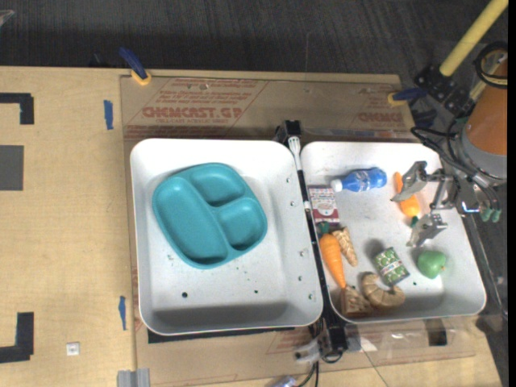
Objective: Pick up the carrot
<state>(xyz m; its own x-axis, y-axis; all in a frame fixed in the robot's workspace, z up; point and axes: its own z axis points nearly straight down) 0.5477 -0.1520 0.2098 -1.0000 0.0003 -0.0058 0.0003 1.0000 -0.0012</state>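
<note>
Carrot lies in the right bin, along its left wall, well apart from the fingers and off to their lower left in the camera view. Fingers look spread apart, nothing between them; small orange item sits just beside the upper one, not gripped. Carrot's thick end points up toward the red-white packet, tip points down toward the brown pastry. Speckled tan piece touches or nearly touches the carrot on the side facing the fingers. Step in hand: approach. To do it well, the arm probably needs to cross over the green-white packet, turn so the fingers straddle the carrot across its width, and drop on the thick upper half, where the wall and tan piece leave tight room. Likely risk: one finger lands on the tan piece or bin wall. Blue bottle and green ball are clear of the path. Teal plate sits in the left bin.
</note>
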